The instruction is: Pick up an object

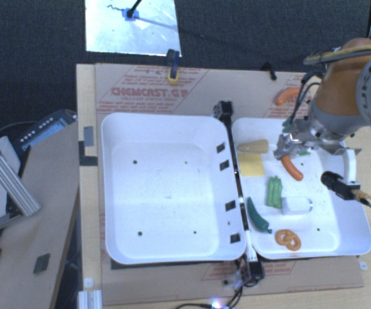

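My gripper (289,149) hangs over the upper middle of the right bin (359,227), just above the near end of an orange-red sausage (293,168). Nothing shows between its tips. Left of it lie a tan bread piece (253,147) and a yellow cheese slice (251,166). Lower in the same bin are a bundle of green beans (274,192), a white block (297,205), a dark green pod (258,215) against the left wall and a small pretzel (288,239).
The left bin (166,188) sits beside the right one, joined by a black hinge strip (234,172). An orange item (286,96) lies on the cardboard behind the right bin. A black cable plug (335,183) hangs at the arm's right.
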`<act>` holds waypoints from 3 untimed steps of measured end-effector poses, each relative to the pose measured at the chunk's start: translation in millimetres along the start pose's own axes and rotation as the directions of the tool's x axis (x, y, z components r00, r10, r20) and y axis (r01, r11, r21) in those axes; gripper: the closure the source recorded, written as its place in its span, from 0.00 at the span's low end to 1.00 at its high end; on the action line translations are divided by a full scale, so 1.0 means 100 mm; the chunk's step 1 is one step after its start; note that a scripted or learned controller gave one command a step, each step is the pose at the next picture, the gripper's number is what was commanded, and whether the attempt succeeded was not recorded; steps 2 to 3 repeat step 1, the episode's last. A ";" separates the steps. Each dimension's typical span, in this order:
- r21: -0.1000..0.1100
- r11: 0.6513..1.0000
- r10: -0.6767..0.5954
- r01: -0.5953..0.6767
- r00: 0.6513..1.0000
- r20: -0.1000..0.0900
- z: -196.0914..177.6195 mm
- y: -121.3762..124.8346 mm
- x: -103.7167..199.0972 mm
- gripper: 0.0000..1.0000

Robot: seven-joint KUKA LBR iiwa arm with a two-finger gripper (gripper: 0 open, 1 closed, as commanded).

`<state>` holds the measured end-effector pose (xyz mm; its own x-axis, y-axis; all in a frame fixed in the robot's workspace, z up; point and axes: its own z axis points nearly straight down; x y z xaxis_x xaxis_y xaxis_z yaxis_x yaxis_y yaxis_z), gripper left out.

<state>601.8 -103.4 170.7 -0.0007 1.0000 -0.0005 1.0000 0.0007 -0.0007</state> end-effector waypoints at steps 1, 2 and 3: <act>-0.010 1.000 -0.012 0.012 1.000 -0.002 -0.16 0.69 0.80 1.00; -0.010 1.000 -0.012 0.012 1.000 -0.002 -0.16 0.69 0.80 1.00; -0.010 1.000 -0.012 0.012 1.000 -0.002 -0.16 0.69 0.80 1.00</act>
